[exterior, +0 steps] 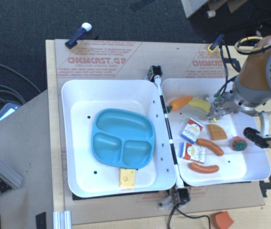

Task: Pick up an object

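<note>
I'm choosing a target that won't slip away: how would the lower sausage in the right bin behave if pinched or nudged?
The lower sausage looks round and smooth, so it would probably roll sideways if nudged. Its glossy skin hints at hard toy plastic: likely light, stiff and somewhat slippery. It lies apart from the milk carton, leaving room to close across its narrow width.

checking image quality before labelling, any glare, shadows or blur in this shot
Camera view: even, soft lighting, no hard glare on the white bins; the blue tray casts a faint shadow; toy food such as the banana is fairly sharp; the tool sits in the arm's shade, its detail murky; the dark floor beyond the bench is underexposed.
</note>
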You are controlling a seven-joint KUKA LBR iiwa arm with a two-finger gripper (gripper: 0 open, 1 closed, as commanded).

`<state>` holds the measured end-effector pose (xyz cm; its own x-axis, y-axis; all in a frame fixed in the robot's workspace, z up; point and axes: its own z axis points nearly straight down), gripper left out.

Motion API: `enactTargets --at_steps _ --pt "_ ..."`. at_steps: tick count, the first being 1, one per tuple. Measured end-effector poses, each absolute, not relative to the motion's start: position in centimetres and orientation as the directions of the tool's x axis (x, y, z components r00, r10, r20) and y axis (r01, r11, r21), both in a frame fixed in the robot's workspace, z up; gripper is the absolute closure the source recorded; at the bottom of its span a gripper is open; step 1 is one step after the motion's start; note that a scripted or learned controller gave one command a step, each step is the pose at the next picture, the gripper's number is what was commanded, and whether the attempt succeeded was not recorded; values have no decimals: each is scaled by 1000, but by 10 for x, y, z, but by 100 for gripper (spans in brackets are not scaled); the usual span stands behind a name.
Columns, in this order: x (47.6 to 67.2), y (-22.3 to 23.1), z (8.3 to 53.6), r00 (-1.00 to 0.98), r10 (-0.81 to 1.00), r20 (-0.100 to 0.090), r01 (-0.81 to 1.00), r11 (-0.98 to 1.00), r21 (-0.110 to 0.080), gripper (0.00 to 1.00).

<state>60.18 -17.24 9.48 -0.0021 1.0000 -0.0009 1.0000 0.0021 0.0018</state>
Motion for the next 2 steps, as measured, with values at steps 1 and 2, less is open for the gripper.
enactTargets --at_steps 1,2 --pt "640 -86 185 -2 1000 1 1000 2 2 100" --pt "586 -44 243 -2 1000 1 1000 2 -2 100"
